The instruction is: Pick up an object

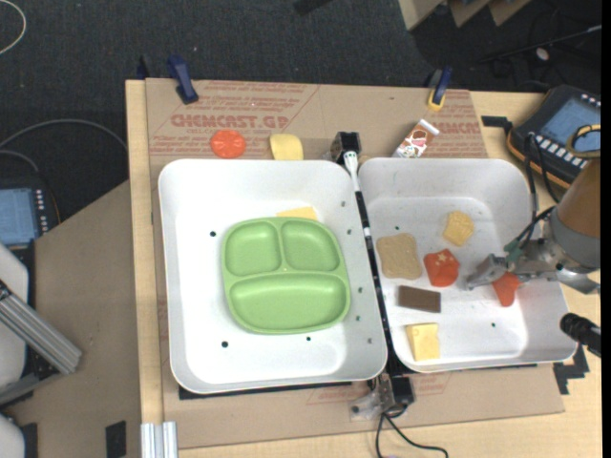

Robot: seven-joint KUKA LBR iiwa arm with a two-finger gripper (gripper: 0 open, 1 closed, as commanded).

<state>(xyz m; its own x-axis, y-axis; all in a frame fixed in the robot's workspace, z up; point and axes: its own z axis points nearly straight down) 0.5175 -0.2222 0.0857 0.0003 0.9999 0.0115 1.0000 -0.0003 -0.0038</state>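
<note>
Orange-red piece (504,289) just under the gripper (498,271); finger state: cannot tell. Step, as judged: reaching in. Next: descend, grasp squarely, lift.

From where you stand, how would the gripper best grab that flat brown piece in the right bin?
Probably straight down from above, closing across the short sides of the brown piece. It lies flat on the right bin floor, with free space around its edges.
</note>
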